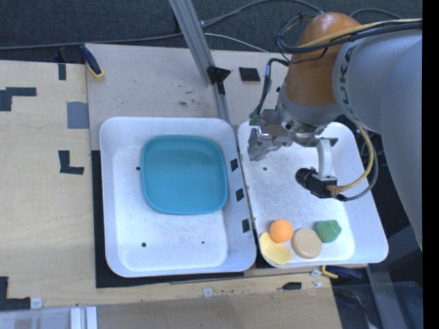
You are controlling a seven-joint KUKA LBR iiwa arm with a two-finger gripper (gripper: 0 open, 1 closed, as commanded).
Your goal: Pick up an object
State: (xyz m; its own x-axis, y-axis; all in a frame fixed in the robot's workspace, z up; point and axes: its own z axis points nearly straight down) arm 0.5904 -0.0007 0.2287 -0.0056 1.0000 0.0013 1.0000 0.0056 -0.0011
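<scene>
The gripper point(258, 148) hangs over the far left part of the right bin point(363, 252), with nothing seen between its fingers. At that bin's near edge lie an orange ball point(280, 230), a tan round piece point(306, 243), a green piece point(328, 230) and a yellow flat piece point(274, 251), all well below the gripper in the view. The grey arm with its orange band covers the bin's far right part.
The left bin point(120, 184) holds a teal square plate point(184, 174). A slanted metal pole point(199, 43) stands behind the bins. A black cable fitting point(312, 181) hangs from the wrist over the right bin's middle.
</scene>
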